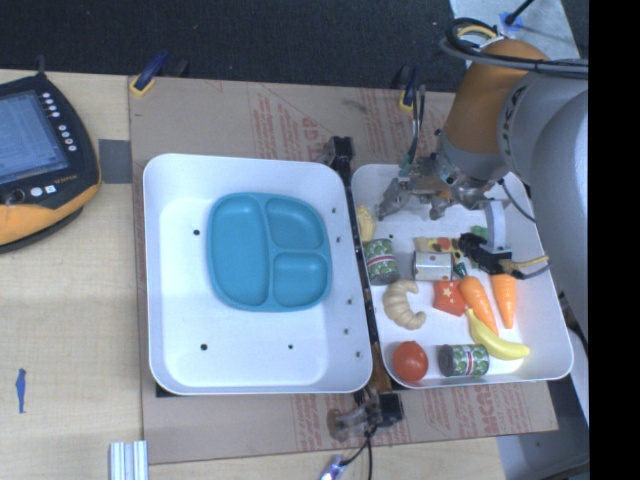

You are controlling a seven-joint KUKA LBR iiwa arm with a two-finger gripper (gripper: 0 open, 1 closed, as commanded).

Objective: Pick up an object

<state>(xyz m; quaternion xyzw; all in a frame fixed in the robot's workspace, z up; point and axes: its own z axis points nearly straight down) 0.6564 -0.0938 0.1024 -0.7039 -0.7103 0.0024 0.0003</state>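
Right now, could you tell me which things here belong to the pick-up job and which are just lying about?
Job:
claw, above the right bin's far end
croissant
tomato
two carrots
banana
two cans

Lying about:
blue divided plate in the left bin
teach pendant
blue clamps

The arm (545, 158) reaches in from the right of the camera view, its broad grey body filling the upper right corner. The orange band (478, 93) sits above the wrist, which points down and to the left. Below the wrist, the claw (412, 200) spreads its two dark fingers (388, 204) apart, tips angled downward, with nothing seen between them.
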